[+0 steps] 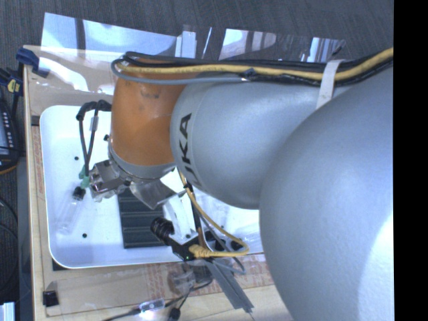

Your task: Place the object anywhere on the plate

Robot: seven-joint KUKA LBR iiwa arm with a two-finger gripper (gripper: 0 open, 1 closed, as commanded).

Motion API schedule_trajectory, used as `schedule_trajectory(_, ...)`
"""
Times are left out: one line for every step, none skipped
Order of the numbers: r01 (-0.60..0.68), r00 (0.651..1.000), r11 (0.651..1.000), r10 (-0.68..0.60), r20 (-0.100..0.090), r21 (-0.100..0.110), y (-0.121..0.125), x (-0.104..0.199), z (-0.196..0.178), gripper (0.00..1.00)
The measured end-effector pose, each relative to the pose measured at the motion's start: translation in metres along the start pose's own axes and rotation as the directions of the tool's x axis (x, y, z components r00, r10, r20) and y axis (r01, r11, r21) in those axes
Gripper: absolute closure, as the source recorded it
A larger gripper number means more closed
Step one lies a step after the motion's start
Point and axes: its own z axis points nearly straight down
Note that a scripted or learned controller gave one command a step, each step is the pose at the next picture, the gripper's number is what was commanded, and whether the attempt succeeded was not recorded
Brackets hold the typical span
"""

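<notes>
Grey arm [281, 152] w/ orange band [144, 122] looms over the left white bin [57, 179], blocking most of it; gripper hidden under the wrist, can't tell its state; dark ribbed block [137, 223] lies in bin beneath wrist; plate can't be made out.

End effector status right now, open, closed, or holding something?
End effector: cannot be told; the arm covers most of it over the left bin.
</notes>
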Motion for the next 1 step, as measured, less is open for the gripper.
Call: schedule_trajectory(-0.168, 0.986, 0.986, 0.168, 0.0, 0.002, 0.009, -0.0508, 0.0459, 1.0)
